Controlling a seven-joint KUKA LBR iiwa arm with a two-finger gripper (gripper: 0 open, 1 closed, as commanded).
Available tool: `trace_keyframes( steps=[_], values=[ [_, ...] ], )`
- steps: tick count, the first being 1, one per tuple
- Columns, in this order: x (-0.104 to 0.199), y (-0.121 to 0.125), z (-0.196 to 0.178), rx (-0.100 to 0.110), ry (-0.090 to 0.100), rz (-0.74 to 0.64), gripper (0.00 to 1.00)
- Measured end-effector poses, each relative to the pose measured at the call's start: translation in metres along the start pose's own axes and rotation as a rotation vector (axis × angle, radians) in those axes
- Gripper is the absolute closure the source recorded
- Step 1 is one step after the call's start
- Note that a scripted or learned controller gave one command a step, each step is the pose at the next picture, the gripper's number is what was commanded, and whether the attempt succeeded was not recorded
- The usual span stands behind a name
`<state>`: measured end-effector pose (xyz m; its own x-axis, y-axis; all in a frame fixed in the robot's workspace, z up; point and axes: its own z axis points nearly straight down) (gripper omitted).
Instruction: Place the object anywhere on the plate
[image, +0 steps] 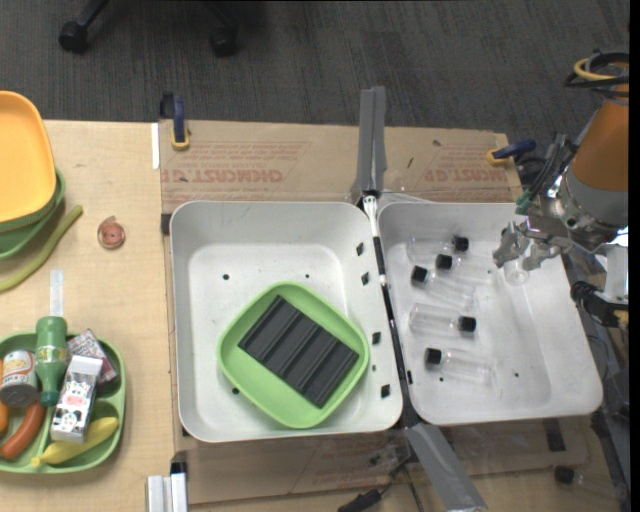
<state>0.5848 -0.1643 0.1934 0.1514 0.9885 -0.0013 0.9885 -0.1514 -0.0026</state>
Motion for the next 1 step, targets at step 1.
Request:
trace_keyframes(
  steps=[1],
  values=[
    [0.0000, 0.0000, 0.0000, 0.000, 0.000, 0.000, 0.00]
  ],
)
